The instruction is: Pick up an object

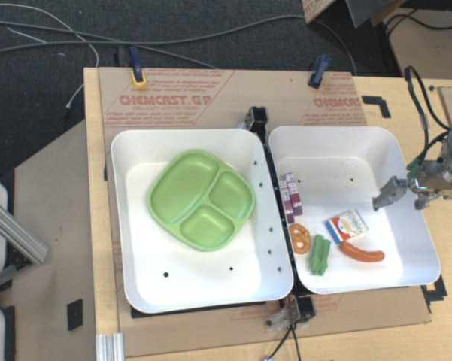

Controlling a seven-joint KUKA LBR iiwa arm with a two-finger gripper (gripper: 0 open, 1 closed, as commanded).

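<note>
The right bin (338, 145) holds several small objects. A pink and white packet (289, 194) lies along its left wall. Below that lie an orange pretzel (300, 238) and a green pickle-shaped piece (320, 255). A small blue, white and yellow carton (347, 225) sits toward the middle, with a red-orange sausage (361, 253) just in front of it. My gripper (392, 192) reaches in over the bin's right side, above and to the right of the carton. It touches none of the objects.
The left bin (135, 262) bears a green divided plate (201, 199) near its middle. Both bins rest on a cardboard sheet (173, 96) held by blue and yellow clamps. Cables hang at the right edge by the arm (436, 175).
</note>
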